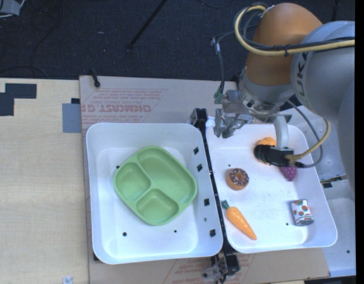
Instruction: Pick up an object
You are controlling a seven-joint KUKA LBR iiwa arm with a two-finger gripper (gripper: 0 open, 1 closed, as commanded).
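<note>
You see the gripper (228, 125) hanging over the right bin (324, 229) at its eleven o'clock corner, finger spread impossible to judge, while the toy donut (237, 178) and carrot (240, 220) lie loose toward six o'clock for grabbing.

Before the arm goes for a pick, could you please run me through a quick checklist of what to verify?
1. Gripper above right bin: ok, near its top-left corner.
2. Something held: not ok, nothing shows between the fingers.
3. Finger opening: cannot tell.
4. Donut free to grasp: ok, lies alone.
5. Carrot free: ok, apart from the can.
6. Gripper over a target: not ok, the donut lies below it in the view.
</note>
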